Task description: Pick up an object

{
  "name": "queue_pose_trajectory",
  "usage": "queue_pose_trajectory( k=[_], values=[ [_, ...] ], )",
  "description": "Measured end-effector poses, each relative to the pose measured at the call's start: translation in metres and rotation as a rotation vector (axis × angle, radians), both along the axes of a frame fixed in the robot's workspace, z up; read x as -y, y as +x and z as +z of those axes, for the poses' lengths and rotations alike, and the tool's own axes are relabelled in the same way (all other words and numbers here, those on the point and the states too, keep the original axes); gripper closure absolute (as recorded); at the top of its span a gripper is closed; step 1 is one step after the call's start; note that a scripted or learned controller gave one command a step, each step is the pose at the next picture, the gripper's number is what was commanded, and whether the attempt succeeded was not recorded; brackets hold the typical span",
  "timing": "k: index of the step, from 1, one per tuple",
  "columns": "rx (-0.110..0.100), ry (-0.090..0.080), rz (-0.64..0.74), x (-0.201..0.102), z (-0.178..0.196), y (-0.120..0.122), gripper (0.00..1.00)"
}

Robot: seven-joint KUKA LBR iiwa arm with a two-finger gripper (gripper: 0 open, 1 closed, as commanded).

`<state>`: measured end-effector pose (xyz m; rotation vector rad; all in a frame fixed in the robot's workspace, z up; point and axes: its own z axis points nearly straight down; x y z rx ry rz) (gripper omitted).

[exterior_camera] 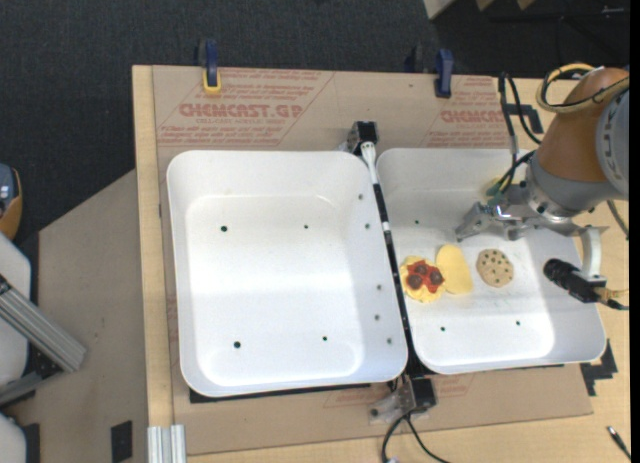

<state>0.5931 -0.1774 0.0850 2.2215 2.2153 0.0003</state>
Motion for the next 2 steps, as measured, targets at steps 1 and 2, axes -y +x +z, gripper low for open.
queue_pose_trajectory(
  k=[1, 2],
  values=[
    [-0.007, 0.015, 0.002, 0.044, 0.000, 0.014, 0.00],
    [-0.004, 0.011, 0.007, 0.042, 0.003, 0.056, 0.00]
  ],
)
